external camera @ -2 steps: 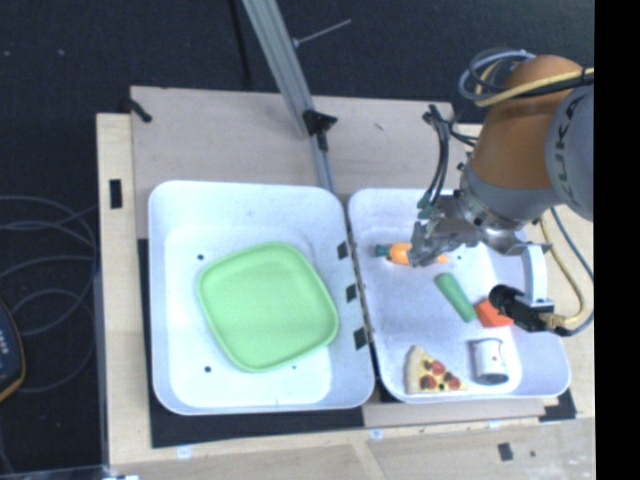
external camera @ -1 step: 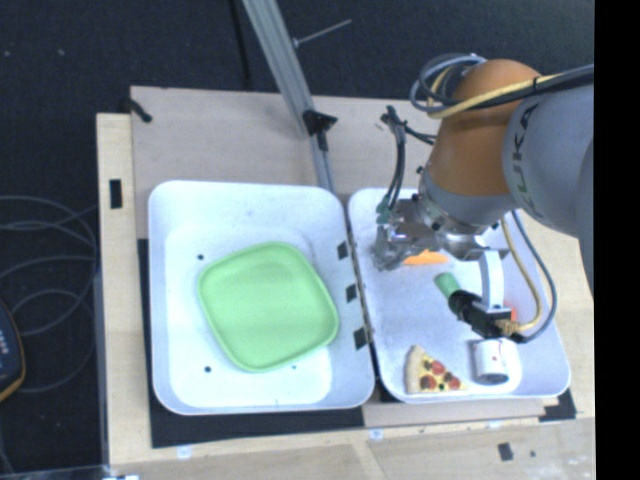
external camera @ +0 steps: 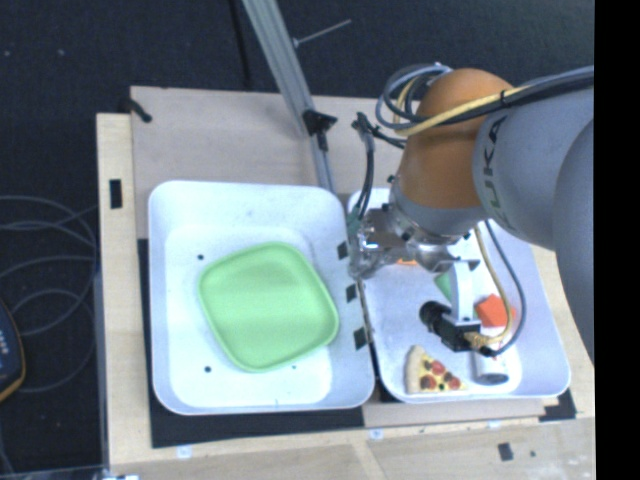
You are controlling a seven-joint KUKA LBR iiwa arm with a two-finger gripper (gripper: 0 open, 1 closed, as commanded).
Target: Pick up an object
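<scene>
My gripper [external camera: 366, 256] hangs below the orange wrist band, over the left edge of the right bin [external camera: 545, 368], close to the wall shared with the left bin. Nothing shows between its tips. In the right bin lies a toy pizza slice [external camera: 432, 374] at the front. An orange and white object [external camera: 490, 311] rests to the right of the arm, with a grey-white cylinder [external camera: 491, 369] in front of it. A small green piece [external camera: 445, 286] peeks out beneath the wrist. The arm hides the back of this bin.
A square green plate [external camera: 267, 305] lies in the left bin [external camera: 180, 218]. A slanted metal pole [external camera: 285, 63] rises behind the bins, near the arm. Cables lie on the dark floor at left.
</scene>
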